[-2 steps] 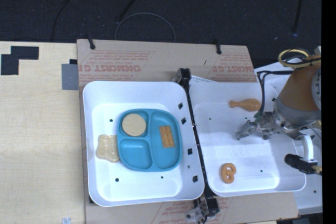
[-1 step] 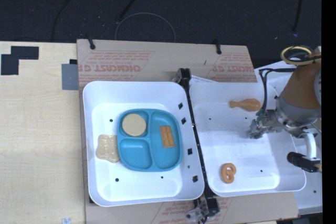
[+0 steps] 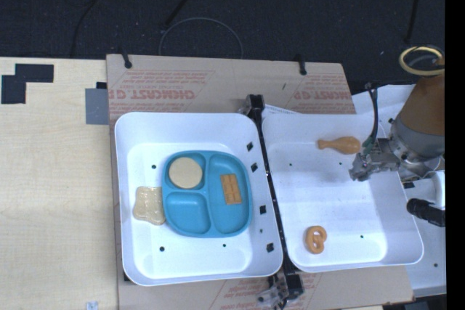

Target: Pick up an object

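While the tool point(image 3: 361, 169) hovers, a drumstick point(image 3: 340, 145) lies just beside.

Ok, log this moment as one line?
gripper: over right bin, beside drumstick | pretzel: near front | left bin: blue tray

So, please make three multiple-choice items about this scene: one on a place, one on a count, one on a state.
1. Where does the pretzel lie?
A. in the right bin
B. on the blue tray
C. on the cardboard

2. How many compartments has the blue tray?
A. two
B. three
C. five

3. The chicken drumstick is:
A. hanging from the gripper
B. lying on the bin floor near the gripper
C. on the tray

Answers: 1 A, it sits near that bin's front. 2 B, three hollows show. 3 B, it rests flat.
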You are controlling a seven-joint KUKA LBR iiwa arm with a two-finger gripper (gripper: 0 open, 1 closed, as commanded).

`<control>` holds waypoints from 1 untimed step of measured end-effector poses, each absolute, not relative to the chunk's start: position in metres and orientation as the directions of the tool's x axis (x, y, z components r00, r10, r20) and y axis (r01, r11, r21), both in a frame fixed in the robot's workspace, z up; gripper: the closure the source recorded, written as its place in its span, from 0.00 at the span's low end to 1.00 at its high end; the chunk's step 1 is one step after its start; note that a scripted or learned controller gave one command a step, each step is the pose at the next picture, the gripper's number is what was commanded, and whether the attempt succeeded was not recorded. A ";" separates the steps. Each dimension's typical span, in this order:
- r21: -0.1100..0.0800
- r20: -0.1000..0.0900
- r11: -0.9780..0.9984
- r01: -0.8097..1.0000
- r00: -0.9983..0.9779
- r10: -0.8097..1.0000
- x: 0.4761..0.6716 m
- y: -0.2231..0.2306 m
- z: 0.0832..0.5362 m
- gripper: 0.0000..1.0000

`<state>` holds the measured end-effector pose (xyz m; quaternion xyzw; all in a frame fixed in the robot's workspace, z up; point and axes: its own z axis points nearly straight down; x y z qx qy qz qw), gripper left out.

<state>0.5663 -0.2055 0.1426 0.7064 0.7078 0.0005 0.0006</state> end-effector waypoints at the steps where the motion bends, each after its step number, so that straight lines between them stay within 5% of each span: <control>1: 0.003 -0.001 0.002 1.000 -0.002 1.000 0.567 -0.198 0.202 1.00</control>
